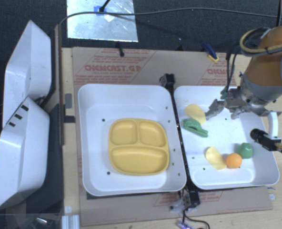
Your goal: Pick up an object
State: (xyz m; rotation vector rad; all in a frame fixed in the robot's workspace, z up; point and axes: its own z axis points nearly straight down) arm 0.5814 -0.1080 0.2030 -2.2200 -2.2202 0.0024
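Tan cardboard (131,63) covers my bench under two shallow white bins, with dark carpet (26,4) beyond; the left bin (91,142) holds a yellow three-section plastic tray (139,146). In the right bin (262,173) lie a pale yellow piece (195,111), a green clip-like toy (194,127), a yellow banana shape (215,157), an orange ball (234,161) and a small green block (246,150). My grey two-finger gripper (224,109) hangs with fingers spread, pinching nothing, just beside the pale yellow piece.

Yellow divided tray (139,145) in left bin (91,128)

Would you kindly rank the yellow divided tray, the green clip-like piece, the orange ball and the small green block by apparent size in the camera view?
1. Yellow divided tray, clearly largest.
2. Green clip-like piece.
3. Orange ball and small green block: too alike to separate.
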